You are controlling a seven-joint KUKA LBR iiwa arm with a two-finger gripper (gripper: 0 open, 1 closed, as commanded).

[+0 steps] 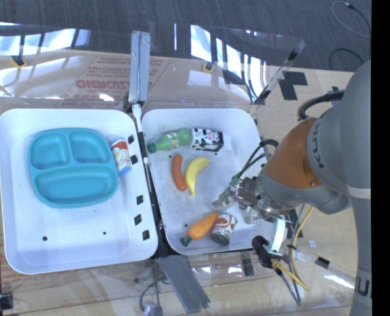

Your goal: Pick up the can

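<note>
Two white bins (10, 196) (side by side), wooden bench (326, 104), dark carpet (181, 2)

Overhead, slanted — both bins (76, 242).

Faint red mirrored lettering on the cardboard sheet (89, 78) behind the bins (unreadable); nothing else legible.

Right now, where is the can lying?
The can lies on its side near the front edge of the right bin, just right of the carrot, with the gripper above it.
</note>
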